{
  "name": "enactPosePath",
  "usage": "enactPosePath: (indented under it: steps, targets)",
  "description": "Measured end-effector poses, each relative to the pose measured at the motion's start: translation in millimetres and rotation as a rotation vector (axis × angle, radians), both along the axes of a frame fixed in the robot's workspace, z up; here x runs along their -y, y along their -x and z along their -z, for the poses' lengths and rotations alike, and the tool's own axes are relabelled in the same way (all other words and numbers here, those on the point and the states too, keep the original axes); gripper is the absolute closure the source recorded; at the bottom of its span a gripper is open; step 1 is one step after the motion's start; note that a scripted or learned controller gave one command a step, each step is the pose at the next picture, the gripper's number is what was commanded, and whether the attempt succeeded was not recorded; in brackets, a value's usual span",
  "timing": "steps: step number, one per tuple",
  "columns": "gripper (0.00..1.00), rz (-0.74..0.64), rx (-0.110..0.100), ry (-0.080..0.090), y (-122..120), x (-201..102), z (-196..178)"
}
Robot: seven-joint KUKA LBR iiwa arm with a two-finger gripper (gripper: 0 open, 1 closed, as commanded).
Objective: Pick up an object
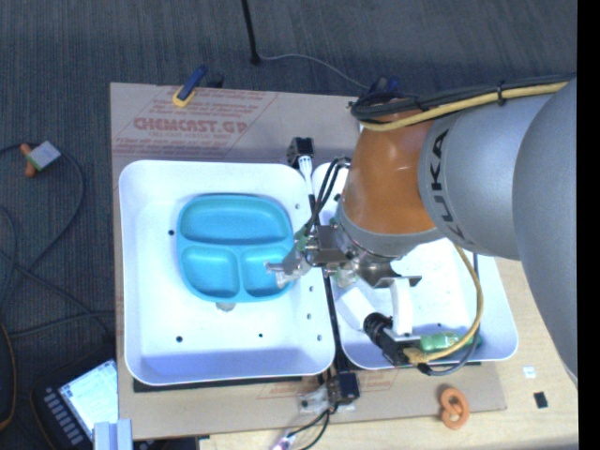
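Note:
A blue divided tray (230, 242) lies in the middle of the left white bin (150, 345), with three compartments facing up. My gripper (292, 262) hangs low over the tray's right edge, close to the wall between the two bins. The grey and orange wrist (394, 186) above it hides much of the right bin (497, 337). A small green object (439, 343) lies near that bin's front edge, partly behind a yellow cable. Nothing shows in the gripper.
An orange ring (454, 406) lies on the bench in front of the right bin. A blue and yellow tool (190, 84) rests on the cardboard behind the left bin. Black clamps (300, 150) sit at both ends of the divider.

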State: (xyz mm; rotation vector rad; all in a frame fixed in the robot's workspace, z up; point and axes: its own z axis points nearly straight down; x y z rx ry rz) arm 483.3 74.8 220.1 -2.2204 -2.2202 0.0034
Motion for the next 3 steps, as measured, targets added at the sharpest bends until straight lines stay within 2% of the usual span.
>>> enactPosePath:
  steps: [1, 2, 3]
  targets:
    - [0.0, -0.001, 0.004, 0.001, -47.2, -11.4, -72.5]
    - [0.0, -0.001, 0.007, -0.001, -13.9, -114.6, 121.6]
    - [0.0, 0.002, 0.011, 0.003, -19.9, -148.3, 131.9]
